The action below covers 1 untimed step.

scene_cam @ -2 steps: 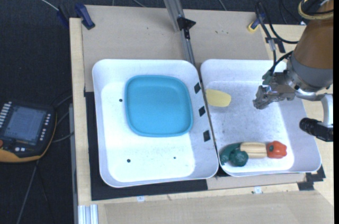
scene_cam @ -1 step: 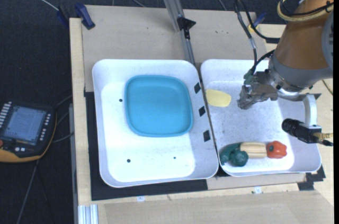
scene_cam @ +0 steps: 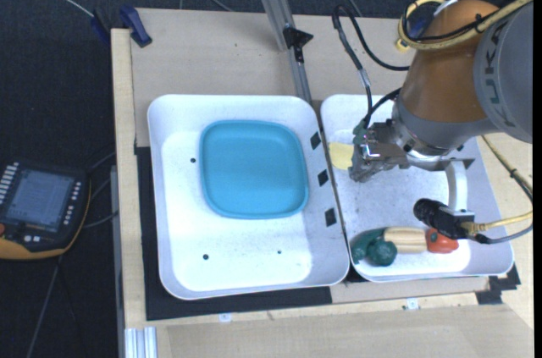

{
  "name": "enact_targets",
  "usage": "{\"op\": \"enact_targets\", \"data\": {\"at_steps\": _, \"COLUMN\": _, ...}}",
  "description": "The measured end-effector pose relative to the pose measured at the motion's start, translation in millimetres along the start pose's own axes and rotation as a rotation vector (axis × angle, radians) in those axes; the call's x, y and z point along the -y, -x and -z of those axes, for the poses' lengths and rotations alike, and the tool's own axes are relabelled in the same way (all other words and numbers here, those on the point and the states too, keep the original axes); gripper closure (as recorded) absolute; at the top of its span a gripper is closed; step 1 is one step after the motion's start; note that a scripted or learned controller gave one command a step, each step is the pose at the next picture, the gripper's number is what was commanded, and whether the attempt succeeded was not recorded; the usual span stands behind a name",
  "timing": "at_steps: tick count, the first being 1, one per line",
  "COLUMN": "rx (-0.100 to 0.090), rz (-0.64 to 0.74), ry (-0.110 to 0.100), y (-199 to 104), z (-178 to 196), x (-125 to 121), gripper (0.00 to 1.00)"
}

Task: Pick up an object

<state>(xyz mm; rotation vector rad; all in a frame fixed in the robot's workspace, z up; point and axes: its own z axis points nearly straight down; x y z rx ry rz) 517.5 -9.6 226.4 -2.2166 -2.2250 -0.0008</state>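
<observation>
Gripper (scene_cam: pixel 366 163) down inside right bin (scene_cam: pixel 483 263), beside a yellow piece (scene_cam: pixel 340 154) at bin's left wall; grip impossible to tell. Green toy (scene_cam: pixel 374 250), wooden peg (scene_cam: pixel 405 240), red piece (scene_cam: pixel 440 243) along bin's near wall. Blue plate (scene_cam: pixel 254 168) in left bin (scene_cam: pixel 174 179).

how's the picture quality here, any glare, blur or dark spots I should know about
Camera view: even, soft lighting; the left bin and blue plate look slightly washed out, without hard glare. The arm's orange band is soft-edged and near the frame edge. The gripper is small and murky against the right bin; the surrounding floor is dark.
</observation>
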Motion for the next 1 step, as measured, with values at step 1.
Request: {"op": "enact_targets", "data": {"at_steps": 1, "rx": -0.001, "rz": 0.001, "ry": 0.001, "y": -60.1, "z": 4.9, "x": 10.3, "gripper": 1.00}}
